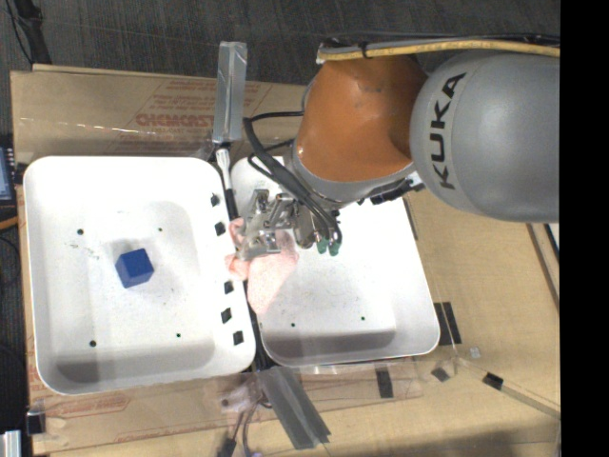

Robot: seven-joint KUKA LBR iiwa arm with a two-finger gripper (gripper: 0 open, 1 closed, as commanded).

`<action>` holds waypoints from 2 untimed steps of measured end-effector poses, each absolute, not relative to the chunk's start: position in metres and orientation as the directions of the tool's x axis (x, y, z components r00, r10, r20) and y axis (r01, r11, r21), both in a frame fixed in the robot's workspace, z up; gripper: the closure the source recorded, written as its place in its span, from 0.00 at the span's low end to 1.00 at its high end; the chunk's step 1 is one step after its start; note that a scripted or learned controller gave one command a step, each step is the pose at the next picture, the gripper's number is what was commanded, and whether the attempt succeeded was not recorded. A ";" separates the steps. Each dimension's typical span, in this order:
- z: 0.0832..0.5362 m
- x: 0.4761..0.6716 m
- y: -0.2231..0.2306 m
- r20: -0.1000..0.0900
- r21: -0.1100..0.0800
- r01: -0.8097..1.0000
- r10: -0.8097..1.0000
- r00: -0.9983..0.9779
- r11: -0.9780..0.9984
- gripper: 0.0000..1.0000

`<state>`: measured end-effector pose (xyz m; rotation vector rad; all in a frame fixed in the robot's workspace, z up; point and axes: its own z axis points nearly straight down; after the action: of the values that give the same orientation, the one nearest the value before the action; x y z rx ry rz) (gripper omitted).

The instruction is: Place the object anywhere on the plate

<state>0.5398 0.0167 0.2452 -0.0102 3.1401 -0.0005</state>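
A small blue cube (135, 267) lies on the floor of the left white bin (57, 188), left of its middle. A pale pink plate (268, 276) rests in the right white bin (400, 293), against that bin's left wall. My gripper (259, 236) hangs low over the plate's upper edge, at the divide between the two bins, and hides part of the plate. The grey arm with its orange band (357, 112) covers the back of the right bin. The cube sits well to the left of the gripper, apart from it.
Black clips (226, 293) line the seam between the two bins. A grey bracket (228, 93) stands behind the bins, and another (295, 407) in front. Cables (271, 165) run from the wrist. Brown cardboard (114, 103) lies under the bins.
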 end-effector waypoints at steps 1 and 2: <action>0.247 0.539 0.060 -0.001 0.000 -0.009 -0.009 -1.000 1.000 1.00; 0.233 0.538 0.116 0.002 -0.001 -0.012 -0.012 -1.000 1.000 1.00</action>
<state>0.5378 0.1158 0.2326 -0.0190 3.1432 -0.0017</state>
